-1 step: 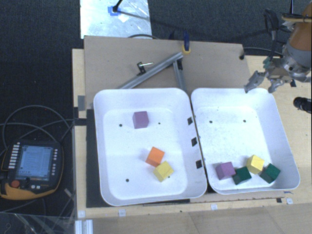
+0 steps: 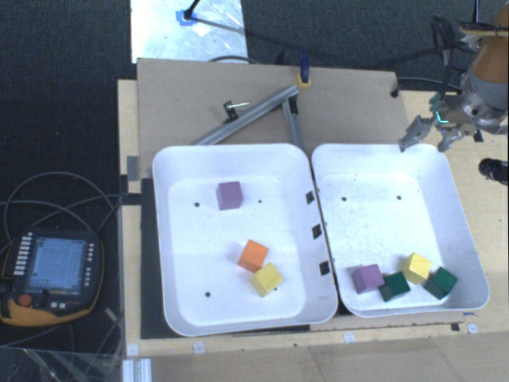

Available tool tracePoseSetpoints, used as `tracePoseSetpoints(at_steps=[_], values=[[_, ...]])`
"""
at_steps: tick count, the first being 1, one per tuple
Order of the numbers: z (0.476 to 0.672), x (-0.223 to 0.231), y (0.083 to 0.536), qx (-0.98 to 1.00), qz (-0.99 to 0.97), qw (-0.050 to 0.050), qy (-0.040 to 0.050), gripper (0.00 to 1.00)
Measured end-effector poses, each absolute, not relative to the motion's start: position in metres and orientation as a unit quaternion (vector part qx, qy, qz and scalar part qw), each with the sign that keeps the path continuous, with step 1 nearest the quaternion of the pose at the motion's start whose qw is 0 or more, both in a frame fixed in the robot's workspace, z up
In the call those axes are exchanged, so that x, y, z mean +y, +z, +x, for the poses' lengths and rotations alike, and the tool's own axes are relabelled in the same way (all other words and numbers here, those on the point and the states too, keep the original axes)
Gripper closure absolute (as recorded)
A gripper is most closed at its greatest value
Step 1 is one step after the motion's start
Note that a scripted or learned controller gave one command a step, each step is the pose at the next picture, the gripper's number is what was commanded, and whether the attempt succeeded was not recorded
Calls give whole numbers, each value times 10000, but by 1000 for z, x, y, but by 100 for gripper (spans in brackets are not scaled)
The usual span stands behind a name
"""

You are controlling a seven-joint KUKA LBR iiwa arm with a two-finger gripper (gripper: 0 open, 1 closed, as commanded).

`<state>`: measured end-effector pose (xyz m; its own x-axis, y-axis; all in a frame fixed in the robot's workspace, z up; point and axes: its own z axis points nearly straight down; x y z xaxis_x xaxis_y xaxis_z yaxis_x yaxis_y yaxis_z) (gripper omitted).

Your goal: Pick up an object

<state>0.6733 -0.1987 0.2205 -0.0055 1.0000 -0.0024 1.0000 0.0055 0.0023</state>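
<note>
— Where the arm reaches in at the right, how do the jaws stand?
— The gripper (image 2: 430,134) hangs spread apart, holding nothing, above the right bin's (image 2: 460,205) far rim.
— And the blocks?
— Cubes, no long axis. In the left bin (image 2: 171,213), the orange block (image 2: 253,254) sits turned cornerwise, touching the yellow block (image 2: 266,278); the purple block (image 2: 229,195) sits squarer, apart.

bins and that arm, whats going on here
The arm's end effector hangs open over the far right corner of the right bin, holding nothing. The left bin holds a purple block, an orange block and a yellow block. Four more blocks sit along the right bin's near edge.
</note>
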Motion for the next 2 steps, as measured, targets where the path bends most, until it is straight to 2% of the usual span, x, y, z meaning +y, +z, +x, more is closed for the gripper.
tracePoseSetpoints(at_steps=[2], values=[[671,-198,137,7086,7056,5,-5,0]])
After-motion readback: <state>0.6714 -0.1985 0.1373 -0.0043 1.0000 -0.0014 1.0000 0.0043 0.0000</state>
